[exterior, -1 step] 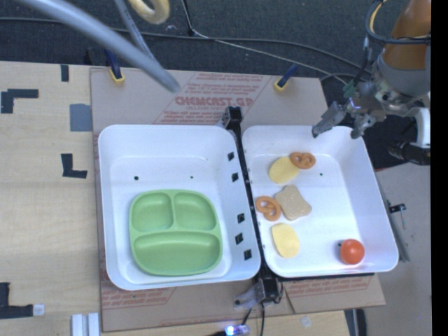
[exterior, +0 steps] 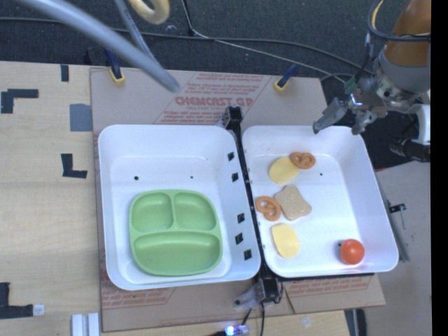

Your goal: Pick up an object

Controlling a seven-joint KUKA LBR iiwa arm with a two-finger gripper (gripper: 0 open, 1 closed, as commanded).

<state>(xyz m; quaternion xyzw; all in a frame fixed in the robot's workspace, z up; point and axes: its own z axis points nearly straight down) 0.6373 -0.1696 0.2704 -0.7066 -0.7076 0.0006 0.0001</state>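
Gripper: the grey two-finger gripper [exterior: 341,117] hangs over the right white bin's [exterior: 371,180] far rim at about one o'clock, jaws spread and pinching nothing, likely staged to descend.
Candidates: round red tomato-like ball [exterior: 351,251] at five o'clock; tan bread slice [exterior: 292,203] centre, touching a brown pretzel [exterior: 267,206].
Left bin: green divided plastic tray [exterior: 175,232], lying flat.

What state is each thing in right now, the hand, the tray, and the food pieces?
Hand: open, above the right bin's far rim, holding nothing.
Tray: flat in the left bin, compartments bare.
Tomato: loose, near corner.
Bread: flat, touching a pretzel.
Other pretzel: flat, beside a yellow piece.
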